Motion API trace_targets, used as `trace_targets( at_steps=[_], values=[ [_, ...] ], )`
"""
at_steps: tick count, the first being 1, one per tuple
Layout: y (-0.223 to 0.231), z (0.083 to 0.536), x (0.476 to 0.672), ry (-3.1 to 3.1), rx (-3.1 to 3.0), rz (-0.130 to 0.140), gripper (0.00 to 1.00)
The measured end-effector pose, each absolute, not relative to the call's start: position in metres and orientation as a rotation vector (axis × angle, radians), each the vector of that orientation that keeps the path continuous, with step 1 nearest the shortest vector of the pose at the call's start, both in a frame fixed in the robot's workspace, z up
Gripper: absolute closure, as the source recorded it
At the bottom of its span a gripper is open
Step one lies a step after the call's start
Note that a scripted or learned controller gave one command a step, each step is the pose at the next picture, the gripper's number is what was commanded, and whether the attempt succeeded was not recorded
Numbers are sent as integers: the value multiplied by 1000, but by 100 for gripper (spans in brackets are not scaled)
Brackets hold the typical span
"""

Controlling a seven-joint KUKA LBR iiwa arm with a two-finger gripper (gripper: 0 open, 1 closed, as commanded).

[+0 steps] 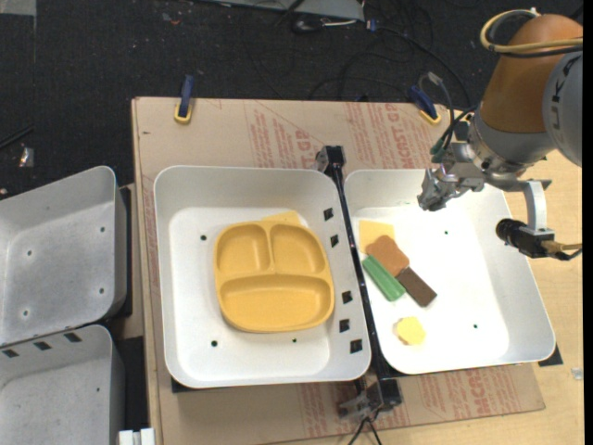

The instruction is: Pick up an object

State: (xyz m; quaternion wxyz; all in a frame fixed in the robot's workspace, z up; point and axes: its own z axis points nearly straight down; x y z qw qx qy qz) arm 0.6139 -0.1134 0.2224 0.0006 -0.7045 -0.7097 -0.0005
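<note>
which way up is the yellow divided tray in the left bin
Right side up: the yellow tray lies flat in the left bin, its three compartments facing upward.

Bright even light, soft shadows

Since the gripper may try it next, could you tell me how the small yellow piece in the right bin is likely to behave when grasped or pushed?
The small yellow piece looks low and lumpy, so it probably slides rather than rolls. It lies apart from the green bar, so a nudge likely moves it alone. Looks light; the gripper may knock it aside.
</note>
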Motion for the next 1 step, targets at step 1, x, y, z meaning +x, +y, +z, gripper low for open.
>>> trace_targets(
  at_steps=[1],
  values=[
    [-57, 214, 619, -2229, -2211, -2, 100]
  ],
)
